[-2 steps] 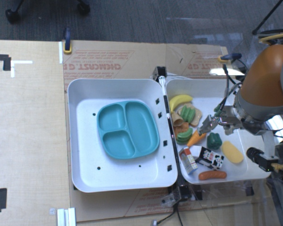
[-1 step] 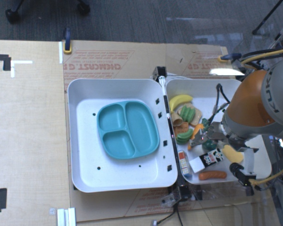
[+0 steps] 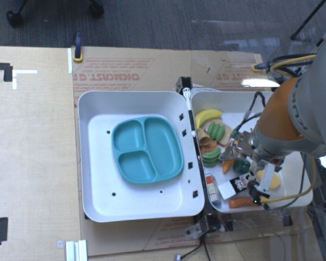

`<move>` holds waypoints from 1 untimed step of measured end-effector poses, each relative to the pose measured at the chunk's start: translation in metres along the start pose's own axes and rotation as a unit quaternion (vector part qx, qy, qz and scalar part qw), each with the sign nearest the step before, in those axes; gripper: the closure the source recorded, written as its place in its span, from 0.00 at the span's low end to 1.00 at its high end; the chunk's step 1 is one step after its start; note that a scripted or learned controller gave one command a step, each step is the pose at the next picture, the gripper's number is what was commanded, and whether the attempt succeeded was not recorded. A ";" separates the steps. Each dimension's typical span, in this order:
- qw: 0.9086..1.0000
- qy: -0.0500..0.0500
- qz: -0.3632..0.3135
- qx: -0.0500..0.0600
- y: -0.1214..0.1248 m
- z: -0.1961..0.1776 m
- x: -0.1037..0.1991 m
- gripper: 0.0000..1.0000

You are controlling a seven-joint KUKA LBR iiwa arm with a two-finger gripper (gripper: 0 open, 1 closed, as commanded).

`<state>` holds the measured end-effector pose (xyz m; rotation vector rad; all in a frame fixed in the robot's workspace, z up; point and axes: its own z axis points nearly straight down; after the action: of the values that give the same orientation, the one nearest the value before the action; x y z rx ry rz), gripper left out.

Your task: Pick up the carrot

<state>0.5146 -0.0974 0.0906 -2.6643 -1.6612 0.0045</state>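
Observation:
The carrot is a long orange piece lying flat near the front wall of the right bin. My gripper hangs low over the middle of that bin, above and behind the carrot and among a cluster of toy foods. A small orange bit shows just beside the gripper's tip; I cannot tell what it belongs to. The arm's orange band and grey wrist cover the bin's right half.
A yellow banana, green pieces and a brown piece crowd the right bin's left side. A white card and a red-and-white packet lie near the carrot. The left bin holds a teal divided plate.

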 end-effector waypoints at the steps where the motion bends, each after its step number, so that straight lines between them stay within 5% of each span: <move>1: 1.000 0.000 0.001 0.000 0.001 -0.009 -0.001 1.00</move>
<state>0.5157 -0.0985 0.0999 -2.6651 -1.6594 0.0047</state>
